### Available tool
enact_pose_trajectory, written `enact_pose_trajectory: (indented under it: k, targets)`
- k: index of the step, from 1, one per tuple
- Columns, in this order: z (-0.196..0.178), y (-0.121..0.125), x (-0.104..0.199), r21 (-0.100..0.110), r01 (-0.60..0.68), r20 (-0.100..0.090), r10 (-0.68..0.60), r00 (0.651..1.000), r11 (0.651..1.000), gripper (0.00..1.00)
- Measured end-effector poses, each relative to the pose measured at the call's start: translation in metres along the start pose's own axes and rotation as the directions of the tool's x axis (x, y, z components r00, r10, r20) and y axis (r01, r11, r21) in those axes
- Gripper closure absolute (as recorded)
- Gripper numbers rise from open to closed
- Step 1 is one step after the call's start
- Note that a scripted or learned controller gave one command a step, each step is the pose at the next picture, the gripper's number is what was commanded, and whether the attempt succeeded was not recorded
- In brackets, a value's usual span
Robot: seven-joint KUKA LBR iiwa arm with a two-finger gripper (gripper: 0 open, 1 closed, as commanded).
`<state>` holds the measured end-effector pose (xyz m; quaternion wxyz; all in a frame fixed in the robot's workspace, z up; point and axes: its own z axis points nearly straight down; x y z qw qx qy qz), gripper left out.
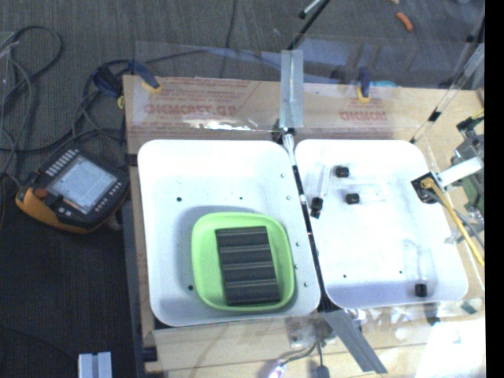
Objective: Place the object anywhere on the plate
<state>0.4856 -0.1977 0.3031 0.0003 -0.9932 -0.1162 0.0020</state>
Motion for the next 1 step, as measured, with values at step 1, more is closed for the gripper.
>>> enact_pose_trajectory:
  k: [1]
  targets:
    - [0.0209,0.0161,0.0046,-0.001,-0.034,0.002,0.034,0.999,0.999,0.0]
